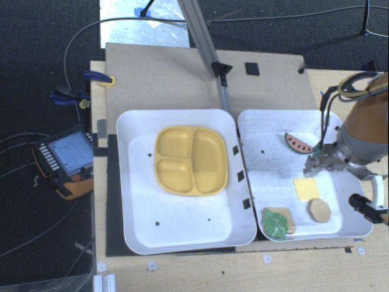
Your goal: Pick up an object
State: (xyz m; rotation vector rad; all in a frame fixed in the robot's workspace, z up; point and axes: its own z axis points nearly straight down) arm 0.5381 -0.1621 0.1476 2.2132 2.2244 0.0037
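The right bin (pixel 267 163) holds a watermelon slice (pixel 298 143) near its far edge, a flat yellow square (pixel 306 188), a round tan biscuit (pixel 319 210) and a green and brown piece (pixel 278 222) at the front. My gripper (pixel 315 165) hangs low over the right bin, between the watermelon slice and the yellow square, just above the square's far edge. Nothing is seen held in it.
A yellow divided plate (pixel 191 160) lies in the left bin (pixel 140 224). The grey and orange arm (pixel 364 126) covers the right bin's far right corner. A slanted metal pole (pixel 203 35) stands behind the bins. A handheld controller (pixel 65 160) rests on the floor at left.
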